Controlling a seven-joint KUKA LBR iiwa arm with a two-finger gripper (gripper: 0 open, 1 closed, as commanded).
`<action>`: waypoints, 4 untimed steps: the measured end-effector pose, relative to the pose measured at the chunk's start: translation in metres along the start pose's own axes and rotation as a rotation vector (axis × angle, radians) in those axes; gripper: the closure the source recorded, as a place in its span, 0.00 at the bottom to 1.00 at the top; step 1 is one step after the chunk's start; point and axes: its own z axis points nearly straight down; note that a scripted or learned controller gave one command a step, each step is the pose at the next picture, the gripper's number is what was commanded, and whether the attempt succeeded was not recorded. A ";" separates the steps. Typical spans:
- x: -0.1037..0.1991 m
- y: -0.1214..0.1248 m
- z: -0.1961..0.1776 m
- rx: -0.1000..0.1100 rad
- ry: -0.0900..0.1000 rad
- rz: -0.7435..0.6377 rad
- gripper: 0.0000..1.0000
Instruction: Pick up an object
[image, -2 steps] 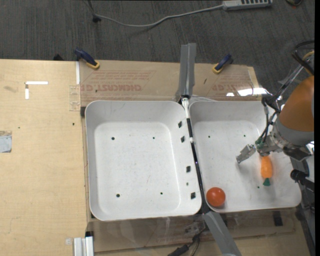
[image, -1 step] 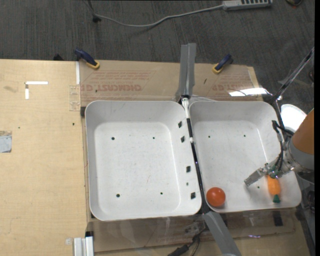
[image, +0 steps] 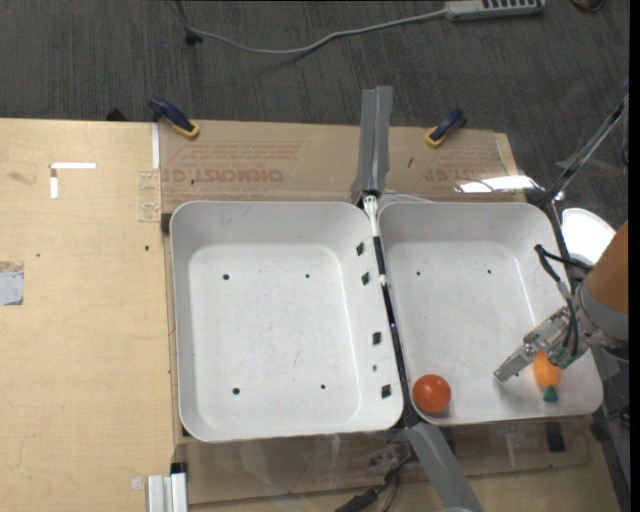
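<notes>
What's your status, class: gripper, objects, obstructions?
Gripper low in right bin, near its right wall. Small orange object beside it, grasp unconfirmed. Red-orange ball loose at front edge. Nothing between them.

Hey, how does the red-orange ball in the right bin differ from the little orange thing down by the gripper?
The red-orange ball is round, redder and larger; the small orange object is paler, yellower, with a green bit below it. The ball lies apart by the right bin's near left corner; the small object sits at the gripper, near the right wall. Whether it is gripped, I cannot tell. Both lie in the right bin.
</notes>
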 end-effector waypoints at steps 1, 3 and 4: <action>0.074 0.055 0.000 0.003 -0.012 0.118 0.00; 0.086 0.066 0.000 0.001 -0.016 0.041 0.00; 0.088 0.066 0.001 0.001 -0.014 0.435 0.00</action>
